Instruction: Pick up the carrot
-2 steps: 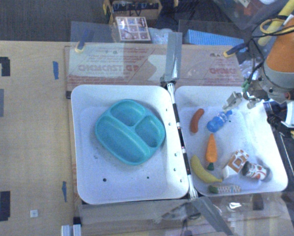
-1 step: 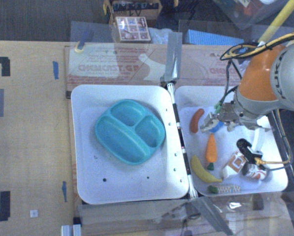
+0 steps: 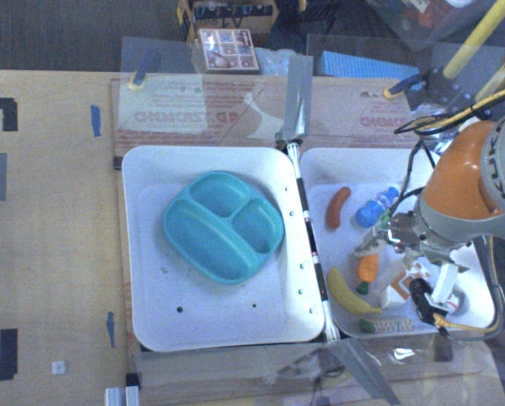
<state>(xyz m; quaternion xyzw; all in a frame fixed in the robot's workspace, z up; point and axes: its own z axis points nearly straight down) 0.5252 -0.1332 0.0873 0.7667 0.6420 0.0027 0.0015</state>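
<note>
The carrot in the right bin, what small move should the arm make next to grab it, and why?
Probably a short drop straight down onto the carrot. The gripper sits just beside and above it, with the banana close on the near side and the blue grapes farther back, so a steep approach seems least likely to nudge the neighbours.

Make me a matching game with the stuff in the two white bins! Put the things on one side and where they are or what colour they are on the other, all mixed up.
Things:
1. divided plate
2. carrot
3. banana
4. sausage

Clues:
A. yellow and curved, near the front edge of the right bin
B. teal, alone in the left bin
C. reddish, towards the back of the right bin
D. orange, just below the gripper

Pairs: 1-B, 2-D, 3-A, 4-C
</note>
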